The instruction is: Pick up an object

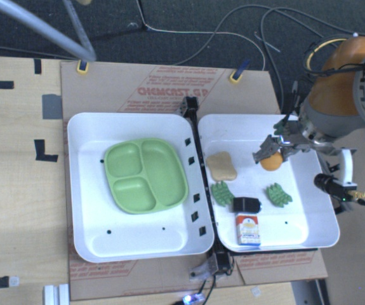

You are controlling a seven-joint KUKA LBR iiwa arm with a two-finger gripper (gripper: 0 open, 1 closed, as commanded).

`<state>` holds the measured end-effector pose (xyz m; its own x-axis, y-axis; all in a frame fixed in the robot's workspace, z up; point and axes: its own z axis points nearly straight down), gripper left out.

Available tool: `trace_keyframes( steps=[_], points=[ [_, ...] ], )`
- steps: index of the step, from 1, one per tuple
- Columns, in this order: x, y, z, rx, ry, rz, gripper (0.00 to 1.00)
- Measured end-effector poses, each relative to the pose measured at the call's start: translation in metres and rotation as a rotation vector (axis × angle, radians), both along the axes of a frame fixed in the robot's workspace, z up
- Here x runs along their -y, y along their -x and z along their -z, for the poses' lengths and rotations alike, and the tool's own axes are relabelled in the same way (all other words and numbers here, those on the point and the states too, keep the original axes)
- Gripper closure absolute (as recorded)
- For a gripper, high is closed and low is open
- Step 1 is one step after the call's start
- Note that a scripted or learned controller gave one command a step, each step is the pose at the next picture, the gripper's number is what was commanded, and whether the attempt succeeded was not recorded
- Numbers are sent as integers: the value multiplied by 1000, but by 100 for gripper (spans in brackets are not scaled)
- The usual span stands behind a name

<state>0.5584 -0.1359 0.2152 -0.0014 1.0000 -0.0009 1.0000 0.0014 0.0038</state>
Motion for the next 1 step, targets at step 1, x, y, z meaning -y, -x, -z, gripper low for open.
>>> trace_keyframes(
  steps=[1],
  points=[
    [-61,-8,-8,-4,-3,-6,100]
  ],
)
